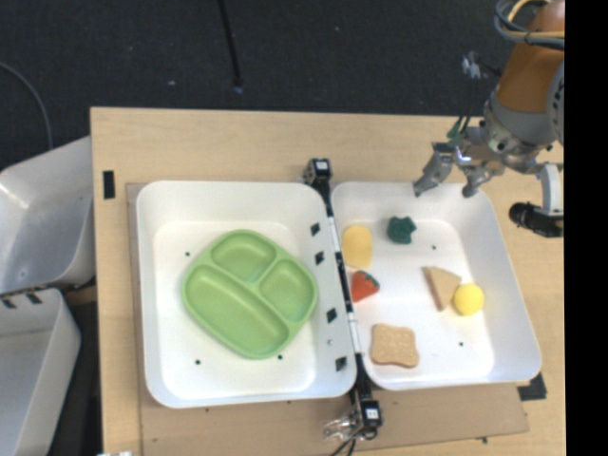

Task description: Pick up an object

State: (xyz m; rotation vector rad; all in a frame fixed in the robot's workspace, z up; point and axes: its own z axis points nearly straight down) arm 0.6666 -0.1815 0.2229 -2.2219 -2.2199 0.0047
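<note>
My gripper (446, 182) hangs open over the back edge of the right bin (494, 255), its two fingers spread with nothing between them. In that bin lie a dark green broccoli piece (402, 228), a pale yellow rounded piece (357, 245), a red strawberry (364, 285), a tan wedge (441, 285), a yellow lemon (467, 299) and a slice of toast (393, 346). The broccoli lies just below and left of the gripper, apart from it.
The left bin (152, 255) holds a green divided plate (250, 293). A clip-lined ridge (332, 274) separates the two bins. The orange-banded arm (527, 74) comes in from the upper right. A white object (43, 217) sits off the bench at left.
</note>
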